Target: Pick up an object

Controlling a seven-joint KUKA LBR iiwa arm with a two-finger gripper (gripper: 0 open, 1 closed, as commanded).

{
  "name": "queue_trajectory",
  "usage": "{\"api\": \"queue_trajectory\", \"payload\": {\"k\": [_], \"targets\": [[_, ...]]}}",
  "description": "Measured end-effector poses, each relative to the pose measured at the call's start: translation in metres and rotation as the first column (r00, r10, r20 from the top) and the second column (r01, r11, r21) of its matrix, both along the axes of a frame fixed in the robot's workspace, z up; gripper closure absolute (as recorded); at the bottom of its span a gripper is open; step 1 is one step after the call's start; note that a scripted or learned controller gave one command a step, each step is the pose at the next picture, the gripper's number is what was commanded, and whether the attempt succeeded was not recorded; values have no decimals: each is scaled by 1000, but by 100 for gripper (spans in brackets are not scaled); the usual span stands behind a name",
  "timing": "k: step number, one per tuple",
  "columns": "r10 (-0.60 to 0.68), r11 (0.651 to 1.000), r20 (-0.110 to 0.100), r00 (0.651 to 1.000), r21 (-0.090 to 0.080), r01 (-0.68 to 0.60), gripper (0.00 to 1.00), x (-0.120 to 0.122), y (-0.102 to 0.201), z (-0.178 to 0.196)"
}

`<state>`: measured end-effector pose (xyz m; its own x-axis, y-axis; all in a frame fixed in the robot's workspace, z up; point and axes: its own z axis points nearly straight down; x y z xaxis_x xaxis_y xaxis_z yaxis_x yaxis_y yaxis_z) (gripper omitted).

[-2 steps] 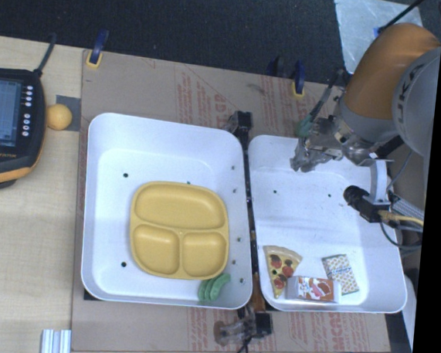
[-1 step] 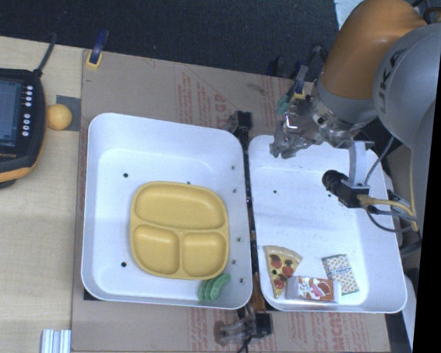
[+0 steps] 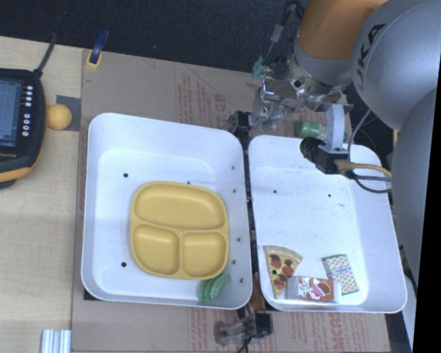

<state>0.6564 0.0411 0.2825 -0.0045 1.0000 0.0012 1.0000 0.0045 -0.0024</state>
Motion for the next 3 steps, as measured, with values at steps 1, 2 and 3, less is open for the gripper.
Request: {"api": "queue_trajectory", "payload": {"k": [1,2,3], "targets": [[2,1000,-3,1000,-2,-2,100,-1,60,-45],[2,1000,-1,1000,-2,-2,100,0,138,-69],[-1,1000,-1,1000,-2,1,100,-65,75,-7]]}}
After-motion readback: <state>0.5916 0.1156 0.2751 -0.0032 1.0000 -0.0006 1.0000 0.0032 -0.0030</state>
